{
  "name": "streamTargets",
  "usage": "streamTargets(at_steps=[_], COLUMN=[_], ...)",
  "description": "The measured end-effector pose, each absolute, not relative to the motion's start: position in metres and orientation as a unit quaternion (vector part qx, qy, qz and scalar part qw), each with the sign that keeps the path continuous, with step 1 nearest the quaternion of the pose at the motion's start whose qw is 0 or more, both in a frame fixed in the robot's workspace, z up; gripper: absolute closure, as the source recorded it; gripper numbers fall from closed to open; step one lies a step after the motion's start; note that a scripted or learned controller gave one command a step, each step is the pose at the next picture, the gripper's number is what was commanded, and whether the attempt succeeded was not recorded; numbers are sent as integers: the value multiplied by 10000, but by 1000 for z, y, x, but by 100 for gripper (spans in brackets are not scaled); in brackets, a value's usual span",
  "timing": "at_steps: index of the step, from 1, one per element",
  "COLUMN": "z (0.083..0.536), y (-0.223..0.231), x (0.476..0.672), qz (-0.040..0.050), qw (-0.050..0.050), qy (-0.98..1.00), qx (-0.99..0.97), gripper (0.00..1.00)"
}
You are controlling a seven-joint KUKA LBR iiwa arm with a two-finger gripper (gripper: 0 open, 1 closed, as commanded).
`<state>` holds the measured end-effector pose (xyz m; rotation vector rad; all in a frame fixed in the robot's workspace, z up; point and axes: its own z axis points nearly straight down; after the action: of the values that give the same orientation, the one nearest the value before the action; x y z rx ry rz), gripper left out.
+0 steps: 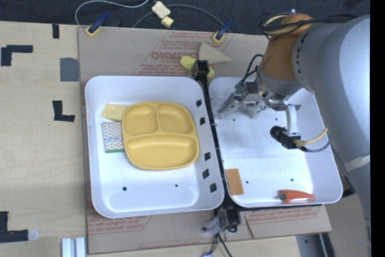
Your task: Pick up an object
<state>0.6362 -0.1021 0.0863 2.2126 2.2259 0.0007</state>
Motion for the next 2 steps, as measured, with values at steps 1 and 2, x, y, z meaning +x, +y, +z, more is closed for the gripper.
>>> streamTargets(at_steps=[1, 2], z=[86, 87], y=[-104, -140], x=[670, 665], qz=[4, 12], qw=[9, 17], qy=[7078, 7070], qx=[7064, 7072], gripper=[0, 0])
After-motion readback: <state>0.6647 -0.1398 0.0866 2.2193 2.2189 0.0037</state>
